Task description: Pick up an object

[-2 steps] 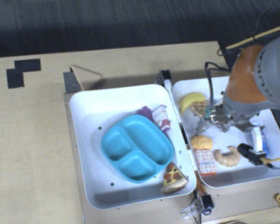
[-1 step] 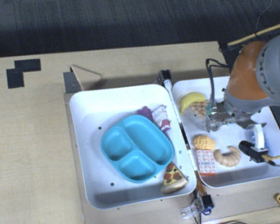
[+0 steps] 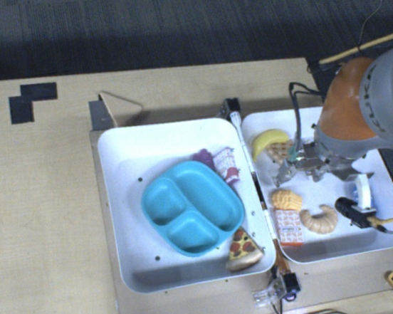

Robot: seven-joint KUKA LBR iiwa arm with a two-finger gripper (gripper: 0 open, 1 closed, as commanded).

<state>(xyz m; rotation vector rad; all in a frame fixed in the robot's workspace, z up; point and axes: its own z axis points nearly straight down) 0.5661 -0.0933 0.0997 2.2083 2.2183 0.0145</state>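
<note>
the end effector (image 3: 284,171) hangs low in the right bin (image 3: 387,239), beside the yellow banana (image 3: 268,139) and above the waffle piece (image 3: 286,199); whether it is apart or together i cannot tell. i judge this the reaching step: next it must settle over one object.

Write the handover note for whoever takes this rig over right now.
Gripper: low in the right bin, among the toy food; fingers too unclear to call, nothing seen held.
Right bin: banana at the far left corner, croissant, small red-and-white packet, yellow pastry.
Left bin: blue divided tray, pizza slice, purple wrapper.
Done: arm is over the right bin.
Left: grasp one object and lift it.
</note>
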